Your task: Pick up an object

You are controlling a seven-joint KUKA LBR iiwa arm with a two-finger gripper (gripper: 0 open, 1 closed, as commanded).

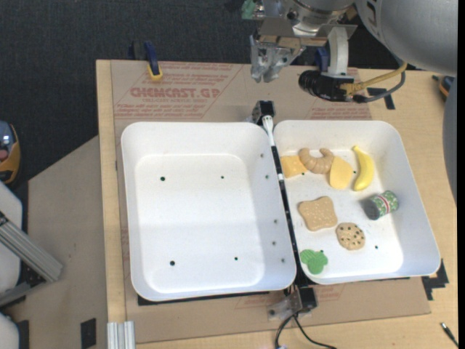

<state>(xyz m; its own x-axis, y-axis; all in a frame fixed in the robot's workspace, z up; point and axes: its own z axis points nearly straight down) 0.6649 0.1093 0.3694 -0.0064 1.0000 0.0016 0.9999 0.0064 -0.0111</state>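
1. Gripper (pixel 266 70): hanging beyond the right bin (pixel 407 195), far side; whether closed or apart, cannot tell.
2. Banana (pixel 363 168), toast slice (pixel 317 214), cookie (pixel 350 235): lying inside that bin.
3. Step, judged: approaching; next, descending over one item.

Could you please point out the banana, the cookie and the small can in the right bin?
banana (pixel 363 169): camera view, middle of its yellow body.
cookie (pixel 350 236): camera view, centre of its chip-dotted top.
small can (pixel 381 204): camera view, middle of its side.
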